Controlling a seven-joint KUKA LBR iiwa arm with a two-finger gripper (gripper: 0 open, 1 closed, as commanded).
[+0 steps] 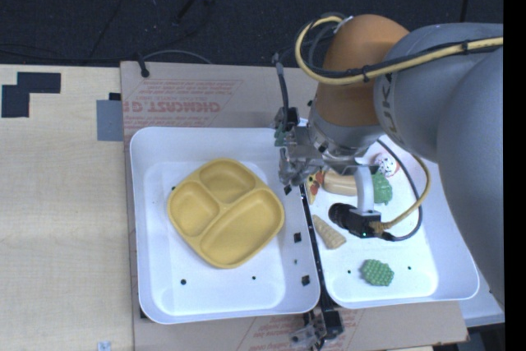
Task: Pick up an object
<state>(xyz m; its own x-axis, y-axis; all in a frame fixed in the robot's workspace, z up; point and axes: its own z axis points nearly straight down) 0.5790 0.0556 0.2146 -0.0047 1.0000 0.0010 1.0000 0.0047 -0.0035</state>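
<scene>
The gripper (292,175) hangs over the shared edge where the two bins meet, towards their far side. Whether it is open or closed cannot be told, and nothing can be seen held in it.

Nearest on its right, in the left far part of the right bin (460,279), lies a cream piece (339,184). Its long axis runs across the bin from left to right, and its right end is hidden behind the robot's wrist. Nearer the front edge, just beside the left wall, is a tan wedge (329,233). It lies on a slant, narrow tip towards the far left and broad end towards the near right. A green piece (383,190) and a small white ball with red marks (387,168) sit further right, close together. A knobbly green lump (378,272) lies alone by the front edge.

To the gripper's left, a yellow divided plate (226,214) lies flat in the middle of the left bin (136,218), its big compartment towards the near right corner. The wall between the bins stands between the plate and the rest.
</scene>
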